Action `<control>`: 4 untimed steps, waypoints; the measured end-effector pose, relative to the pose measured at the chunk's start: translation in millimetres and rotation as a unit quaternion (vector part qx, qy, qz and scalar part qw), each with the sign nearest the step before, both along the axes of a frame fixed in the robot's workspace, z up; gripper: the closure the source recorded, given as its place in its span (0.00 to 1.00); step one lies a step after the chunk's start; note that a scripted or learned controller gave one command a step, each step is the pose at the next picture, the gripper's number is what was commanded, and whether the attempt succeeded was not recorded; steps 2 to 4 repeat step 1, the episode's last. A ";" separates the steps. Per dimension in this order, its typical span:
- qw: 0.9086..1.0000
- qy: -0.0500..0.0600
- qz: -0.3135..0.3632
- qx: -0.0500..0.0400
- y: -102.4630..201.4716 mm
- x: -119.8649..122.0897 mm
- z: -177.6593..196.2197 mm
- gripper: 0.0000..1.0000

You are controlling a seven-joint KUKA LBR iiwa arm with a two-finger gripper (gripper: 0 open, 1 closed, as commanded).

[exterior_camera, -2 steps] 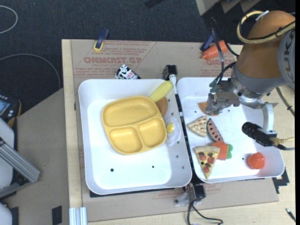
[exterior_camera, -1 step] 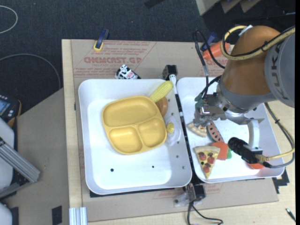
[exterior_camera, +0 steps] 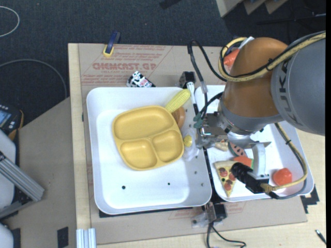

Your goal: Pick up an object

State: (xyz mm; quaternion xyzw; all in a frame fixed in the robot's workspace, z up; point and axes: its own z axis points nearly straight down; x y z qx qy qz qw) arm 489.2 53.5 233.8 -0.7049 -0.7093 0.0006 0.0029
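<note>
- We see the desk (exterior_camera: 155, 61) as a brown board with red lettering near its upper edge, standing on dark carpet that fills the top of the frame.
- Two shallow white bins sit side by side on it: the left bin (exterior_camera: 103, 154) at frame center and the right bin (exterior_camera: 302, 154) at lower right.
- In the left bin lies a yellow divided plate (exterior_camera: 147, 137), with a corn cob (exterior_camera: 177, 100) at its upper right edge.
- In the right bin we find a pizza slice (exterior_camera: 225, 175) and a tomato (exterior_camera: 282, 176) near the bottom, well apart.
- The arm (exterior_camera: 258, 87) reaches in from the right and covers the seam between the bins.
- The jaws (exterior_camera: 207, 133) hang over that seam; we cannot tell how they stand.
</note>
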 end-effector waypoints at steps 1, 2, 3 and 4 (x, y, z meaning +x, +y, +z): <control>1.000 0.001 -0.001 -0.001 33.2 -5.7 -16.5 1.00; 1.000 0.001 -0.001 -0.001 33.2 -5.7 -16.5 1.00; 1.000 0.001 -0.001 -0.001 33.2 -5.7 -16.5 1.00; 1.000 0.001 -0.001 -0.001 33.2 -5.7 -16.5 1.00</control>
